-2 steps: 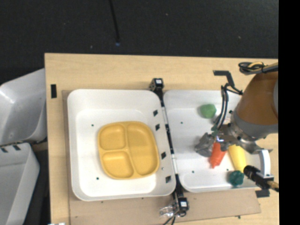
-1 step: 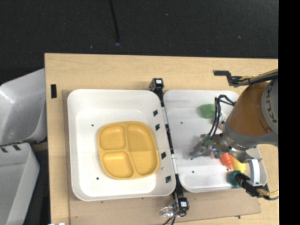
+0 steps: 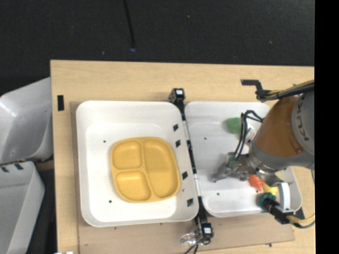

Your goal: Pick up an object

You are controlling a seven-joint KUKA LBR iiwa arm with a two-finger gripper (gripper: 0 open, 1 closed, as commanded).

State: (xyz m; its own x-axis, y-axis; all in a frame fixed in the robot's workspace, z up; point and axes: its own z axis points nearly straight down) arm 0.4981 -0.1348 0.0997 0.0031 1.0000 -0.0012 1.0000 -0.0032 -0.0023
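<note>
The arm point(image 3: 283, 134), grey with its orange band, rises closest to the lens and comes in from the right, bent down over the right bin point(image 3: 212, 205). Its gripper point(image 3: 225, 172) hangs low over the middle of that bin's floor, a dark metallic tangle; whether it is spread or closed, and whether it has hold of anything, I cannot tell from this angle.

The left bin point(image 3: 90, 157) is the larger white shape, and a yellow divided plate point(image 3: 144, 169) lies in its centre, well apart from the gripper. In the right bin a green object point(image 3: 232, 124) sits toward the far side, partly behind the wrist cables. An orange object point(image 3: 256, 182) and a yellow-green object point(image 3: 267, 193) lie just beside each other near the bin's right, near corner, under the arm.

None of these is lifted, so the pick looks not yet made. To do it well, I judge the gripper should settle squarely over one piece, most likely the orange one close by, and close only once that piece sits between its tips, keeping off the bin wall.

The bins rest on a pale wooden bench point(image 3: 122, 81) with dark floor beyond its far edge and white casing point(image 3: 21, 120) to the left.
</note>
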